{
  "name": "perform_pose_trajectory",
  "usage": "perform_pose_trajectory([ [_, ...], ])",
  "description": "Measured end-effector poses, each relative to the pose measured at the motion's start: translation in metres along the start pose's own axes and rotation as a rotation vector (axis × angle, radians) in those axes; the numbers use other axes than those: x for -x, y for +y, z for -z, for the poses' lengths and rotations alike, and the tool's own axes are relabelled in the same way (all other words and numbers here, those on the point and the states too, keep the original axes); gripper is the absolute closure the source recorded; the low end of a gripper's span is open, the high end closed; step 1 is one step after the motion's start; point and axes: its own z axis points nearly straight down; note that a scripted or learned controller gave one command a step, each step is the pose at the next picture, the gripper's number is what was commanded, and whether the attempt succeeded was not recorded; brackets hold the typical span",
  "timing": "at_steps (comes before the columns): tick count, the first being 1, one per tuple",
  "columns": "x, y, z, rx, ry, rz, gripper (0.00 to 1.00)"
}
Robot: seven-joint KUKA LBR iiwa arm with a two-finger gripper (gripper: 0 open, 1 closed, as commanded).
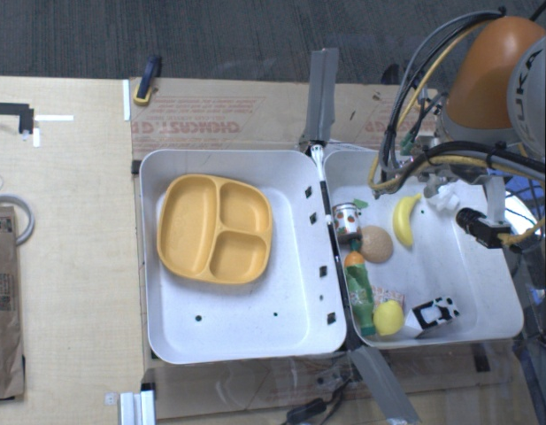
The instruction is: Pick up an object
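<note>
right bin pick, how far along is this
Done: nothing looks lifted; the banana, lemon and brown ball lie in the right bin. In hand: the arm hangs over that bin, near the banana. Left: grasp and lift one.

Two white bins side by side: left bin (237, 317), right bin (485, 290). In the left bin, toward 10 o'clock of its floor, a yellow three-part plate (215, 228), lying flat and alone. In the right bin, at 11 o'clock, a banana (405, 220), long axis running 12 to 6. At 10 o'clock, close to the wall, a small can (347, 220); just beside it, at its 4 o'clock, a brown ball (376, 244). At 8 o'clock, a green packet (359, 292) along the wall, with a yellow ball (388, 317) touching at its 4 o'clock end. At 6 o'clock, a small black-and-white block (434, 312). Over the bin's 1 o'clock corner, the arm (498, 60), orange-banded, hung with looped cables.
</note>
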Motion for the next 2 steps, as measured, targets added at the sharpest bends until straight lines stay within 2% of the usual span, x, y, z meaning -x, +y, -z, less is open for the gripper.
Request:
perform_pose_trajectory([
  [1, 0.0632, -0.0197, -0.0983, 0.0, -0.001, 0.081, 0.0],
  [2, 0.0646, -0.0193, -0.0888, 0.002, -0.002, 0.078, 1.0],
])
